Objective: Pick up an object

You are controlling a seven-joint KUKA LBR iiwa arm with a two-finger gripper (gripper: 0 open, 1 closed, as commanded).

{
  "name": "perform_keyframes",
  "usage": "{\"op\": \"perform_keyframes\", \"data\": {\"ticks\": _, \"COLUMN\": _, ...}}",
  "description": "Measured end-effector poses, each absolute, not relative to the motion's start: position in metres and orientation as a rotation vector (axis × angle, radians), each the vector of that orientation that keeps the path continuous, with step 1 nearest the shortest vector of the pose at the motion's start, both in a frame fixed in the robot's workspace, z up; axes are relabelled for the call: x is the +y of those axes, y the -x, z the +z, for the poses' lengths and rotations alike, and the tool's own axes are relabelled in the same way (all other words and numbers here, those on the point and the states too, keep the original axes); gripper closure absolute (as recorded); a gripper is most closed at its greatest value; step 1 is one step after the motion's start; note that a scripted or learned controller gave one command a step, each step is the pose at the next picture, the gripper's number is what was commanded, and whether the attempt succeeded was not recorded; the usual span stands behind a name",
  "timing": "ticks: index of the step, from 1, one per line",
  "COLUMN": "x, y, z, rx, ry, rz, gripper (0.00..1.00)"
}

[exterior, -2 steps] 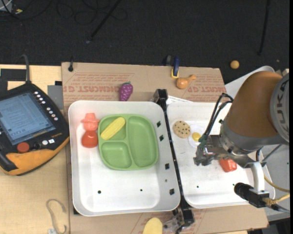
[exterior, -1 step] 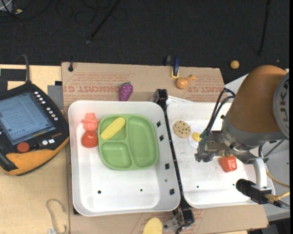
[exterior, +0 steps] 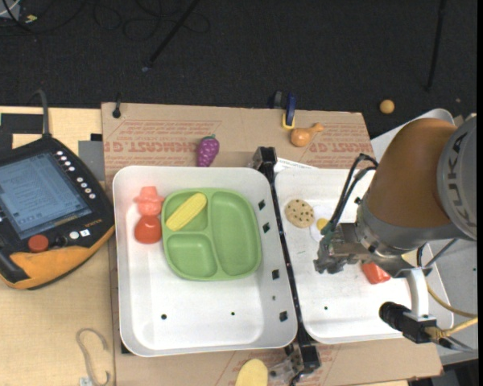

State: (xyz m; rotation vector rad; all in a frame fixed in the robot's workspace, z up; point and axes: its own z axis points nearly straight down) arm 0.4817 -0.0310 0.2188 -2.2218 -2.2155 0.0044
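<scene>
**Arm low in the right bin, several toys within reach**

The dark two-finger gripper (exterior: 330,261) hangs low over the floor of the right shallow white bin (exterior: 338,328), its jaws pointing down; whether they are spread or pressed together cannot be told from this angle, and nothing shows between them. Just to its right, partly under the grey and orange arm (exterior: 414,187), lies one small red-orange block (exterior: 376,273). Up and to the left of the jaws sits one round tan cookie with dark chips (exterior: 299,211), and between cookie and arm peeks one small yellow piece (exterior: 323,224), mostly hidden.

The left shallow white bin (exterior: 193,328) holds one green three-compartment plastic plate (exterior: 225,256). One yellow toy corn cob (exterior: 184,211) lies in the plate's upper-left compartment. Beside the plate's left edge stands one pink and red toy figure (exterior: 148,215).

Both bins rest on a brown cardboard sheet (exterior: 161,135) with red lettering printed upside down, not clearly readable. On the cardboard above the bins lie one purple toy grape bunch (exterior: 208,149) and one orange toy gourd (exterior: 303,134). One yellow rounded toy (exterior: 253,372) sits at the bottom edge.

On the wooden counter (exterior: 32,328) at left rests one control pendant with a screen and orange housing (exterior: 40,211). The arm's casing bears the letters "KUK" (exterior: 467,175).
</scene>
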Motion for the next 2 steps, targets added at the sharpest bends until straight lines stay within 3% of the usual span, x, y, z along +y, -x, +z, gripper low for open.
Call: {"op": "perform_keyframes", "data": {"ticks": 2, "x": -0.0314, "y": -0.4776, "z": 0.2176, "rx": -2.217, "ry": 2.220, "rz": 0.006, "gripper": 1.00}}
